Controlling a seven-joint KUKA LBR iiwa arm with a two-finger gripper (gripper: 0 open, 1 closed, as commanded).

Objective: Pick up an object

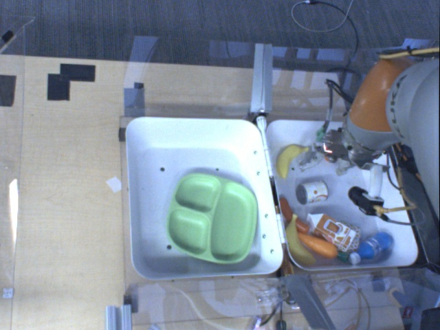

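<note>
Clutter crowds the right bin (292,133): a yellow fruit (289,158) sits at its far left corner and a small pale can (313,191) lies on its side near the middle. Along the near wall an orange carrot (317,245), a printed carton (337,231) and a blue bottle (375,246) are packed close together. The left bin (151,157) holds a green divided plate (213,218).

The gripper (320,151) hangs over the far part of the right bin, just beside the yellow fruit and a little beyond the can. From this angle I cannot tell whether its jaws are apart or together.

The step in hand looks like settling on a target and closing in. The fruit is nearest, but it lies close to the bin's wall, so there is little room on that side. Coming straight down across its narrow width, clear of the wall, would serve best. The can lies free of its neighbours and seems the easier pick, though being round it may roll if nudged off-centre.
</note>
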